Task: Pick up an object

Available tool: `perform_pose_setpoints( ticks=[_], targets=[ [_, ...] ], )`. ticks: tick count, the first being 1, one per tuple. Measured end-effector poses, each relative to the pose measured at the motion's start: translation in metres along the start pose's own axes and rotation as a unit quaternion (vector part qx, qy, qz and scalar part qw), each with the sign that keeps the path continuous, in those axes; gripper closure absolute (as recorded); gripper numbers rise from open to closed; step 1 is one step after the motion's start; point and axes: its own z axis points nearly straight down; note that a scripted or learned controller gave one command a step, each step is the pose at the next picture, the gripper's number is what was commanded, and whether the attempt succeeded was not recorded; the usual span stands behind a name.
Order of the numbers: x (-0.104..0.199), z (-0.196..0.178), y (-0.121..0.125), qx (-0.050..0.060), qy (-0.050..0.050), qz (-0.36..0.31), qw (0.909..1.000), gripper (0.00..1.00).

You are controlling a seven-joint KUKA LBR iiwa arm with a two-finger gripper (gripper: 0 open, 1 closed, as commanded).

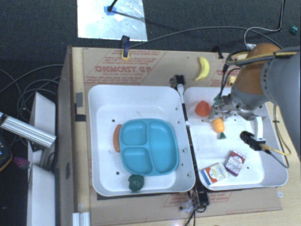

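We hover our gripper (220,113) low in the right bin (277,175) over the carrot (218,125), tomato (202,108) just beside, grasp apparently pending, needing a short descent and a centred close

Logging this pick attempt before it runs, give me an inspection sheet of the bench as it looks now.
Surface: left bin and right bin on cardboard.
Job's things: tomato, carrot, two packets in right bin.
Clutter: blue divided tray, orange piece, green lump in left bin; banana on cardboard.
Grippers: pincer over carrot; fingers unclear.
Cables: black cable behind bins.
Surroundings: foil sheet on dark floor.
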Motion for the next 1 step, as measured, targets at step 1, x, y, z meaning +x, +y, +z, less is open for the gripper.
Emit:
perform_pose_setpoints(
  ticks=[1],
  targets=[
    [0.0716, -0.1015, -0.0230, -0.002, 0.000, 0.000, 1.0000, 1.00]
  ],
)
